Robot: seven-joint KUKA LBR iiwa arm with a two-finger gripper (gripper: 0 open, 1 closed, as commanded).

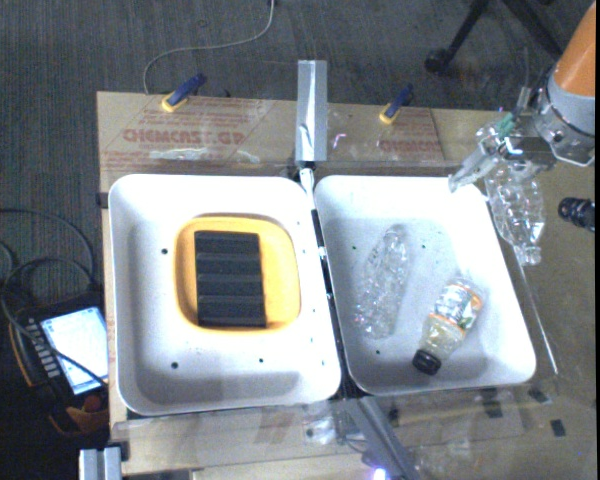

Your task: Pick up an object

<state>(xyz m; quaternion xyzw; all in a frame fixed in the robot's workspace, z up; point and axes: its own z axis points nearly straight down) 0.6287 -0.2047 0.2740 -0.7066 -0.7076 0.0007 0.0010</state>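
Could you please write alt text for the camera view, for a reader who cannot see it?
The gripper hangs above the right bin's far right corner with a clear plastic bottle below it. That bin holds another clear bottle and a labelled bottle; the left bin holds a yellow-and-black sponge.

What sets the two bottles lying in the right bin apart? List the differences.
The clear bottle is bare and see-through all over; the labelled bottle carries a printed label and a dark cap. The clear bottle lies near the middle of the right bin, nearly upright in the view; the labelled bottle lies tilted toward the bin's near right corner, cap toward the camera. Both are plastic, lying flat, apart from each other.
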